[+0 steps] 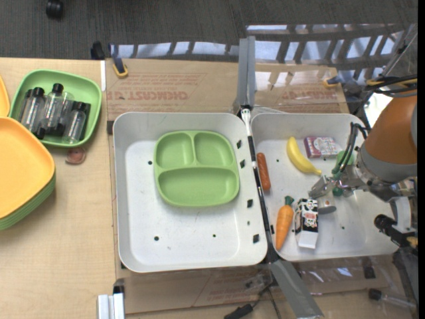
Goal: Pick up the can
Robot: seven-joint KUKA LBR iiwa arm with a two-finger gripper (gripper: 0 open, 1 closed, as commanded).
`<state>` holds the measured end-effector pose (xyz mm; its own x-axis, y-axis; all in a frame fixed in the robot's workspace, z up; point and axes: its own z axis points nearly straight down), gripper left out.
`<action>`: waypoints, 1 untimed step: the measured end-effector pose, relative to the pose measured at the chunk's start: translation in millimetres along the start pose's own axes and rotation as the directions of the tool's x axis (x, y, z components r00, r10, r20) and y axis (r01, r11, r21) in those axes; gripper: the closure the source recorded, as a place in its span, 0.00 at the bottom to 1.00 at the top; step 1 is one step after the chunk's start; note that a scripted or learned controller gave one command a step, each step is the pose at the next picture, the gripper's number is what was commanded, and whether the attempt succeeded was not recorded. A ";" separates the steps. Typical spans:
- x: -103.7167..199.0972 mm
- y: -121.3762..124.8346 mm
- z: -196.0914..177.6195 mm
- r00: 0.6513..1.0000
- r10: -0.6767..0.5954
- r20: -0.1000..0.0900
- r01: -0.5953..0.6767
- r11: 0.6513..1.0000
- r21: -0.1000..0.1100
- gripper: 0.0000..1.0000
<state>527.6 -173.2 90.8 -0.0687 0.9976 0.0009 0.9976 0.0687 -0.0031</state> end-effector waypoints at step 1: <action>19.7 6.1 0.2 1.000 -0.024 0.000 0.024 1.000 0.000 0.00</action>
<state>532.4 -153.1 90.6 -0.0926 0.9957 0.0012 0.9957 0.0926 -0.0031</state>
